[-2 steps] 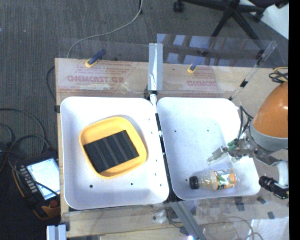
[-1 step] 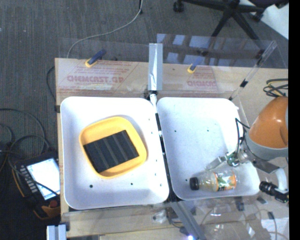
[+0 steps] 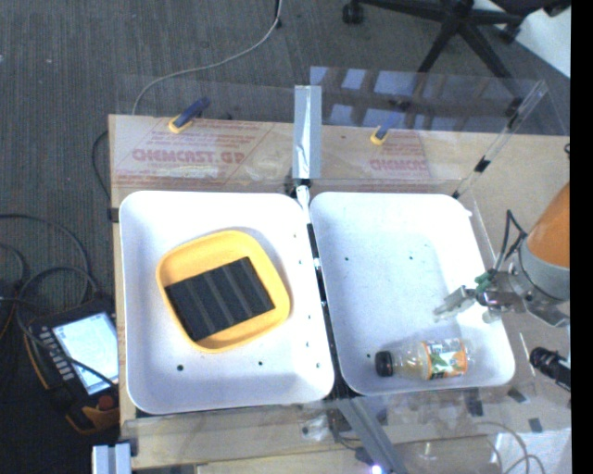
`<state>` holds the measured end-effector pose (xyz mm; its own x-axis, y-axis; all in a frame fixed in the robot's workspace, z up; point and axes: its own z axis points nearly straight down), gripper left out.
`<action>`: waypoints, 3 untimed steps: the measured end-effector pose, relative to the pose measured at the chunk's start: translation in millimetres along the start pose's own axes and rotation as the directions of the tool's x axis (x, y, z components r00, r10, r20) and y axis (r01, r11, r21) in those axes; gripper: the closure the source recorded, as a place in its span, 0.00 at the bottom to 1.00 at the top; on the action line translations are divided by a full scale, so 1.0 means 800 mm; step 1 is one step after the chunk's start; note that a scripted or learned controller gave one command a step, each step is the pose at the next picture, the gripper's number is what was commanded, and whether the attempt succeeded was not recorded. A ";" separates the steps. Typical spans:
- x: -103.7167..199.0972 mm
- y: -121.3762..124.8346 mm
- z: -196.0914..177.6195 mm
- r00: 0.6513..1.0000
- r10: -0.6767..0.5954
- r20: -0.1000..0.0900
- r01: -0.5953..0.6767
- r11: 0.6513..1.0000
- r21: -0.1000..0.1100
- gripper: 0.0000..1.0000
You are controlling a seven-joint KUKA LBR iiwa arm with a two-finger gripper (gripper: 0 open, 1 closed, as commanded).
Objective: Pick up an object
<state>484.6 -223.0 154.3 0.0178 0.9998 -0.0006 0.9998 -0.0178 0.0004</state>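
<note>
Dark carpet [image 3: 56,111] w/ cables, office chair base [image 3: 454,28] top right, handheld pendant [image 3: 79,347] lower left.

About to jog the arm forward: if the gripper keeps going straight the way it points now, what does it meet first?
The gripper points toward the view's left, over the right bin. That line looks free of objects; the bottle lies off it, nearer the front wall. Depth is unclear, so it may first meet the bin floor.

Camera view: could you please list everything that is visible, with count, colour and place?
bins: two, white, side by side on the bench
dish: one, yellow with a dark ribbed inside, in the left bin
bottle: one, clear with orange-green label and black cap, lying on its side near the front of the right bin
clips: two, yellow and blue, at the bench's far edge
gripper: one, grey, over the right bin's right side, above the bottle
</note>
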 end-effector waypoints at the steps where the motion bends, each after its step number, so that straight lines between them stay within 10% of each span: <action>1: 0.002 0.001 -0.166 0.999 0.031 0.003 -0.031 1.000 -0.001 0.00; 2: 0.055 0.000 0.073 1.000 -0.031 -0.001 0.031 1.000 0.000 0.00; 3: 0.045 -0.002 0.013 1.000 -0.017 0.000 0.017 1.000 0.001 0.00</action>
<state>484.0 -187.2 144.3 0.0005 1.0000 -0.0001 1.0000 -0.0005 -0.0008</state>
